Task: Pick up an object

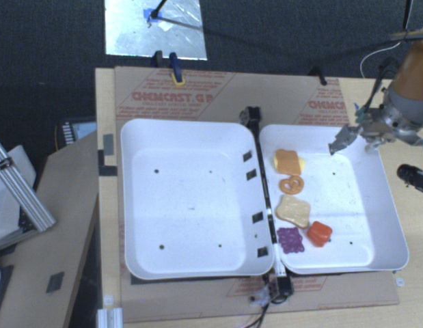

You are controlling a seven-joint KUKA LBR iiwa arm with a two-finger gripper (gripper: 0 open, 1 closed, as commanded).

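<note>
Several toy foods lie along the left side of the right bin: an orange block, a small pretzel, a slice of bread, a purple grape bunch and a red pepper. My gripper hangs over the far edge of the right bin, up and to the right of the orange block, with nothing seen between its fingers. The arm's wrist reaches in from the right.
The left bin stands beside the right one, joined by a black hinge strip. Both rest on a cardboard sheet. A shiny metal plate lies at the back, and a cable loops near the arm.
</note>
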